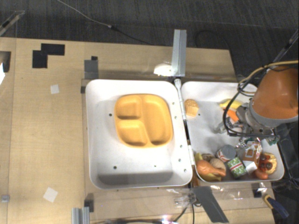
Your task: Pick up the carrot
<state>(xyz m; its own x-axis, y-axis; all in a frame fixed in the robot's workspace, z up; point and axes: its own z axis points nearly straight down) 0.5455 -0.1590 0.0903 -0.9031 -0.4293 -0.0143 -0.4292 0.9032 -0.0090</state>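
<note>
Orange wrist band of the arm (279, 93) sits over the right bin (205, 125), and the gripper (247, 141) below it is mostly hidden by the wrist and cables; can't tell its state from this angle. Carrot: best guess is the orange piece (232, 113) at the arm's left edge, next to something yellow (229, 104), partly covered, so I'm not certain of it. Left bin (100, 125) holds the yellow divided tray (141, 119). A bread roll (191, 108) lies near the divider.

Risks, as I judge them:
- clutter along the right bin's front edge (green can (237, 167), small carton (252, 150), tomato-like pieces (267, 162)) is close to the gripper, so a wrong grab is likely
- carrot near the bin's back wall may roll away
- an off-centre descent could just nudge it aside
</note>
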